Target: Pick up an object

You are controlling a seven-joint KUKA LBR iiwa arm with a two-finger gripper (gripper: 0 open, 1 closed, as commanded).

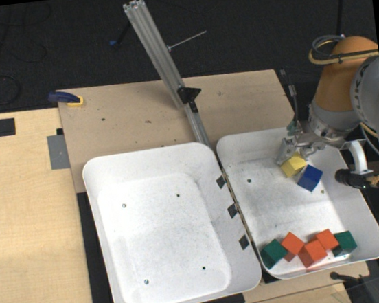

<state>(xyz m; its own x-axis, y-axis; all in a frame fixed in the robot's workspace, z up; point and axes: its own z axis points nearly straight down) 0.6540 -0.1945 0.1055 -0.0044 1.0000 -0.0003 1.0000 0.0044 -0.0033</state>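
Note:
My gripper [295,146] hangs over the upper part of the right bin [259,152], below the arm's orange band. A yellow block [292,166] lies right under the gripper's tip, and I cannot tell whether they touch. A blue block [310,178] sits against the yellow one on its lower right. Along the right bin's near edge lie a green block [273,251], an orange block [293,243], a red-orange block [312,253], another orange block [326,239] and a second green block [344,241].
The left bin [109,172] lies beside the right one, joined by black clips [232,210]. A slanted aluminium rail [164,60] rises behind the bins. A blue-and-yellow clamp [65,98] rests at the bench's far left corner.

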